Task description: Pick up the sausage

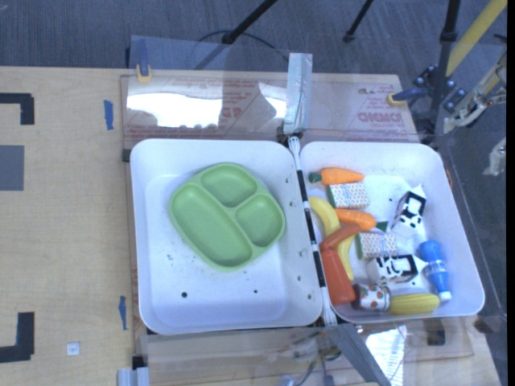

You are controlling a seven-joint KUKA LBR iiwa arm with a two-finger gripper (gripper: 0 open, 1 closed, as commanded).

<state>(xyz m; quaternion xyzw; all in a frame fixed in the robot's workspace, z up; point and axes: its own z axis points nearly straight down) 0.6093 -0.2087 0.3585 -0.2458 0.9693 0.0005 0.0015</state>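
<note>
Corn, a yellow cob (414, 302), lies along the near wall of the right bin (465, 296), with a small spotted can (372, 297) just left of it. The sausage (336, 265), reddish-orange and bent near its top, lies in the left part of that same bin, close to the wall shared with the left bin (153, 296), and its lower end touches the can. A banana (324, 214) crosses beside its upper end. Beyond that are two carrots (342, 175) (356, 217), and two black-and-white cartons (410, 210) (398, 268) lie to the right. A blue bottle (434, 268) rests near the right wall. A green divided plate (228, 214) sits in the left bin. I cannot tell the state of the gripper.
</note>
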